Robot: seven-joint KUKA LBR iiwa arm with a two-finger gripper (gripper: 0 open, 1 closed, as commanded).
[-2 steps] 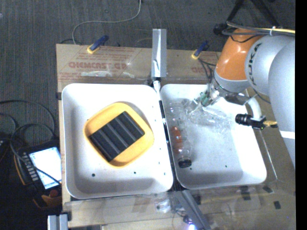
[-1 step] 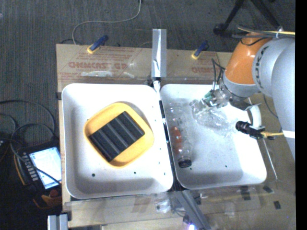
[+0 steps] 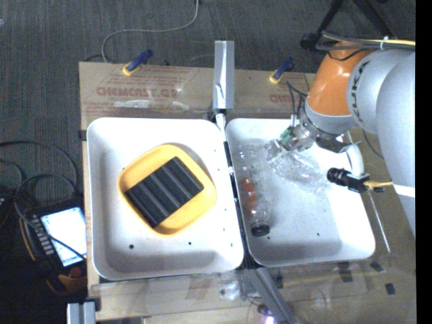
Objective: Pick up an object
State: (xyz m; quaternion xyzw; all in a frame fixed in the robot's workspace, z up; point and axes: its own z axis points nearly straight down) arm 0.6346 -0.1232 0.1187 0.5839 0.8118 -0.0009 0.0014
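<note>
Looking down on two white bins: the left bin [image 3: 101,181] is holding a yellow tray with a black ribbed insert [image 3: 167,189], and the right bin [image 3: 351,241] is holding a clear plastic bottle [image 3: 251,187] lying lengthwise along its left wall, dark cap toward you, plus a crumpled clear wrapper [image 3: 297,169] near the far side. Your arm is reaching in from the right, with the gripper [image 3: 291,139] hanging over the far part of the right bin, just above the wrapper's edge; you cannot tell how its claw is set from this slant. The likeliest target is the wrapper or bottle. Risks you are facing: thin film slipping out of a pinch, and the bottle rolling against the wall if nudged sideways
</note>
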